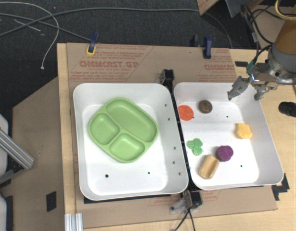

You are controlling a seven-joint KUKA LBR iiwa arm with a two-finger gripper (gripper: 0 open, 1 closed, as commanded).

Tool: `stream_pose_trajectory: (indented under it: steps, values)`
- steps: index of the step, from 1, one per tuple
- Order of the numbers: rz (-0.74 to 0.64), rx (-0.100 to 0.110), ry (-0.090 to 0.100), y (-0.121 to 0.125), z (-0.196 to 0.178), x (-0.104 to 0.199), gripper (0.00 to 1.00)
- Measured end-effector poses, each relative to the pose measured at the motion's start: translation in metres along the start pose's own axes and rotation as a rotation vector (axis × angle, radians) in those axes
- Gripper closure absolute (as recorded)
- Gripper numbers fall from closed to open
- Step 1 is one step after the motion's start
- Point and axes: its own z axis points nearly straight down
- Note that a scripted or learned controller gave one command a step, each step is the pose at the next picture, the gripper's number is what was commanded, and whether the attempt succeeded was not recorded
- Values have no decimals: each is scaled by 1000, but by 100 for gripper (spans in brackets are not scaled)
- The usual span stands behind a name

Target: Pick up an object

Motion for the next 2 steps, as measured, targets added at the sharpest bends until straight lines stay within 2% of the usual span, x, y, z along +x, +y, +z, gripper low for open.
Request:
stream_pose_trajectory:
  steps: [1,2]
  values:
    - [-3,-13,-3,2,-8,0,0]
    - [-3,-9,-2,12,44,-4,0]
